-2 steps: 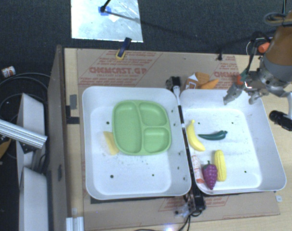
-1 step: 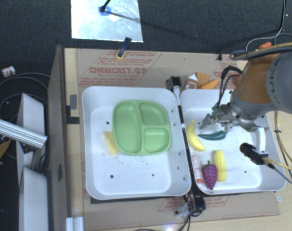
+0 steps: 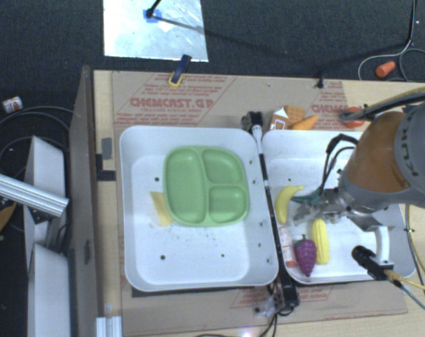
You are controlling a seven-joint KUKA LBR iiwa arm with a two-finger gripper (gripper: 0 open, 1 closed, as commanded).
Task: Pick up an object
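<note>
The camera view shows the arm (image 3: 391,163) reaching in from the right over the right bin (image 3: 289,149). The left bin (image 3: 139,258) holds a green plate (image 3: 205,186) with three compartments, and a small yellow piece (image 3: 160,208) lies just beside the plate's left edge. The gripper (image 3: 316,203) hangs low in the right bin, between the banana (image 3: 287,201) on its left and the corn (image 3: 320,241) on its near side. I cannot tell how the claw stands. A purple fruit (image 3: 306,255) lies touching the corn's left side, near the bin's near wall.
</note>
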